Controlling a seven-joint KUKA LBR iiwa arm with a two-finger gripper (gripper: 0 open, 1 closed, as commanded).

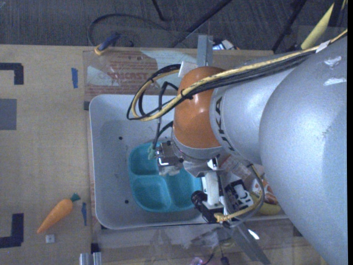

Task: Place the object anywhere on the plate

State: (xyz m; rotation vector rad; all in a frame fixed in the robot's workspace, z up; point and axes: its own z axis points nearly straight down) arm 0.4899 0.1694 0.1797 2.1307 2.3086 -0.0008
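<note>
A blue divided plate [157, 189] lies in the left white bin [107, 148], toward its near right part. My gripper [165, 162] hangs over the plate's upper compartments, and the wrist and arm hide the plate's right side. A small pale green bit [150, 152] shows at the gripper's left edge; I cannot tell what it is. Whether anything is held is hidden by the wrist.
An orange toy carrot [56, 214] lies on the wooden bench left of the bin, outside it. A yellow and orange thing [268, 199] peeks out under the arm at the right. The big grey arm covers the right bin.
</note>
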